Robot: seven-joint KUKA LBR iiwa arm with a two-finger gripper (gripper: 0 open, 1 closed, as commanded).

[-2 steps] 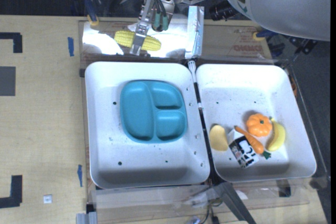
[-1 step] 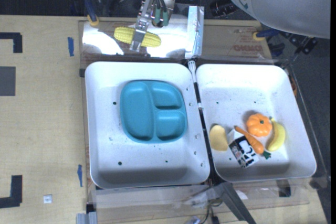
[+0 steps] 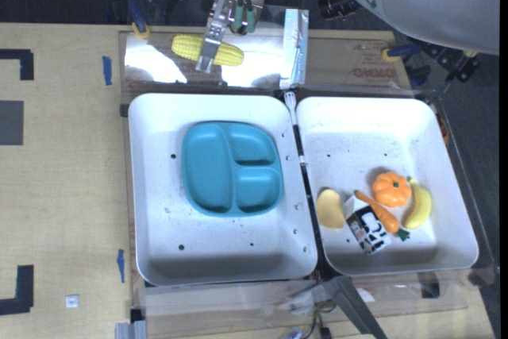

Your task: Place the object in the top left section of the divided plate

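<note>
The pincer is hanging at the bench's far edge, pinching a corn cob. It should be carrying it squarely over the blue plate and lowering before letting go in the plate's top left section.

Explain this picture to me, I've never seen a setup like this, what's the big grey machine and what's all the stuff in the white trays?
The big grey shape at the top is a robot arm, and the slim metal two-finger gripper hangs from its end. The single camera sits above the bench and looks down at a slant.

Two shallow white bins lie side by side. The left bin holds a blue divided plastic plate. The right bin holds toy food: a small orange pumpkin, a yellow banana, an orange carrot, a pale yellow rounded piece and a black-and-white printed card.

The gripper is behind the bins, at a yellow corn cob on a shiny surface. Whether it grips the corn is unclear.
</note>
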